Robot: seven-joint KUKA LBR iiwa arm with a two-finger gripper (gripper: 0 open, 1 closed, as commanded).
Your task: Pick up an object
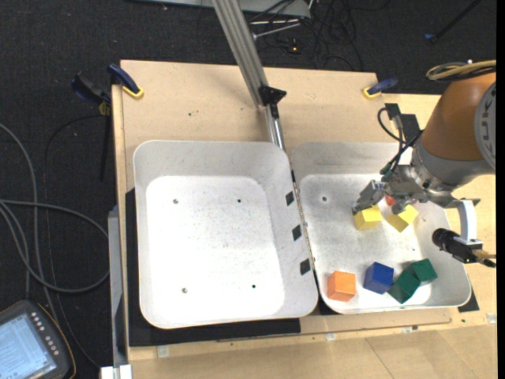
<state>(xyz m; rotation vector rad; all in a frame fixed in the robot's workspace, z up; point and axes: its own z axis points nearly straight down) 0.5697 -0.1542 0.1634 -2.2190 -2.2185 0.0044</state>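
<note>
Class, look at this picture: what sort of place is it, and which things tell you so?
Most likely a robotics lab or test bench. A grey and orange arm reaches over two white bins on a wooden bench held by clamps, coloured blocks lie in one bin, and cables trail across the dark floor.

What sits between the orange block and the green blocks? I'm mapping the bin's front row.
In the camera view, a blue block sits between the orange block and the green blocks.
</note>
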